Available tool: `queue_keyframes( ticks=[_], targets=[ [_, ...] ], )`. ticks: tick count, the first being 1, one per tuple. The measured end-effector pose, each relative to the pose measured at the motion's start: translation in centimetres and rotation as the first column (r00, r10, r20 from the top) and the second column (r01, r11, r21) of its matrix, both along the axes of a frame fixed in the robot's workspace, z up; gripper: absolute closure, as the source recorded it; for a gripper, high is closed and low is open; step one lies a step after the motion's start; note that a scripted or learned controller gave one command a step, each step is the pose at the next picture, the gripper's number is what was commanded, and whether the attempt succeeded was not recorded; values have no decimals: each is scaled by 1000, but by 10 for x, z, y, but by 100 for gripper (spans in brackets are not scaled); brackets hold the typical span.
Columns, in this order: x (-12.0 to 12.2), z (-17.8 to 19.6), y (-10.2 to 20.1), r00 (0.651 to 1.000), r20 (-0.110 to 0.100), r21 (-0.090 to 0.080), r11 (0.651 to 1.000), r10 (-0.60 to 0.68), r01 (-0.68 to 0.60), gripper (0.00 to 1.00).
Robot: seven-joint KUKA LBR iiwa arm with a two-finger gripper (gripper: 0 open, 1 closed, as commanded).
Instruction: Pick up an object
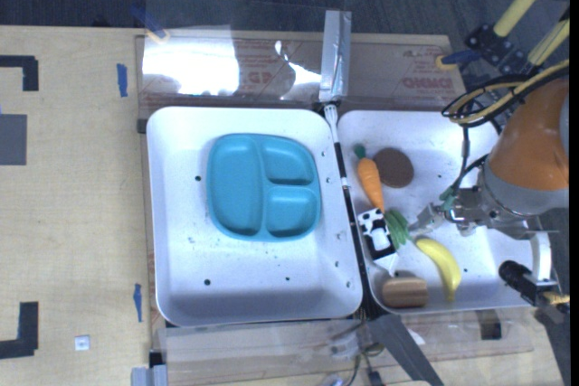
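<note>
The arm leans in from the right over the right-hand bin, its gripper low among the toys. The fingers look spread a little with nothing between them, though they are small and hard to read. The banana lies just below and a touch right of the tips — nearest thing to them, its long axis running diagonally from upper left to lower right. Left of the tips sit a green piece and a black-and-white toy; the carrot and a brown disc lie further up. I'd judge the banana the likely target — a short drop, jaws across its width. A blue divided plate fills the left bin.
</note>
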State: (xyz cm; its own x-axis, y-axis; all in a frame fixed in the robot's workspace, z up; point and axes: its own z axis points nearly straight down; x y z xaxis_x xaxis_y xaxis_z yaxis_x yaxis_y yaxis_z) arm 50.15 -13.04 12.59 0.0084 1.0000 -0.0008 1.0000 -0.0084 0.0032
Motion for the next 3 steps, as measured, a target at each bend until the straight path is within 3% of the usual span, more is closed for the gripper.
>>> queue_keyframes(
  ticks=[1, 2, 3],
  targets=[
    [-20, -38, 12, 971, 3, -1, 971, 237, -237, 0],
    [-18, -27, 10, 972, 10, -6, 972, 235, -235, 100],
    [-20, 116, 56, 1000, 3, 1, 1000, -16, 16, 100]
  ],
)
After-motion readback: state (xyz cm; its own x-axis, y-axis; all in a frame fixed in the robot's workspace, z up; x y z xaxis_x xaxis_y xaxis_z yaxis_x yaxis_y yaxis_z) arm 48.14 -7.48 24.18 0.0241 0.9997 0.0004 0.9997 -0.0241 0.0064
